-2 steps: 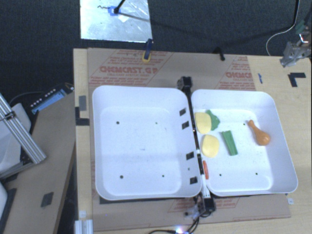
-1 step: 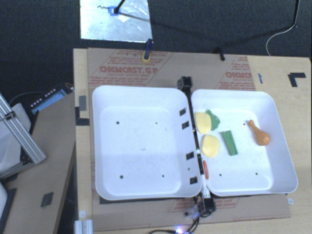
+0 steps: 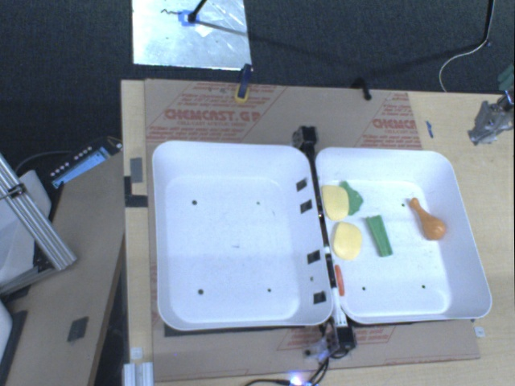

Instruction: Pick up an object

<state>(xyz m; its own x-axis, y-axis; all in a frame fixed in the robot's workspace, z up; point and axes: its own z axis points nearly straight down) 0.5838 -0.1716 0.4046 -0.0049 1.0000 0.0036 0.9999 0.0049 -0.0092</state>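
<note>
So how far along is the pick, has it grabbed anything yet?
Nothing looks done yet. All the objects lie in the right bin: two yellow pieces, a green bar, an orange drumstick shape and a small red piece by the divider. The gripper is at the right edge, off the bin, holding nothing visible. The whole reach, grasp and lift is left.

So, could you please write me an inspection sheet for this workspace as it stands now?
Surface: two white bins, left bin and right bin, on a cardboard sheet.
Job's things: in the right bin, two yellow pieces, a green leafy piece, a green stick, an orange drumstick-shaped toy, a small red piece.
Clutter: foil sheet.
Hand: metal part at the right edge, state unclear.
Cables: white cable.
Surroundings: dark floor.
</note>
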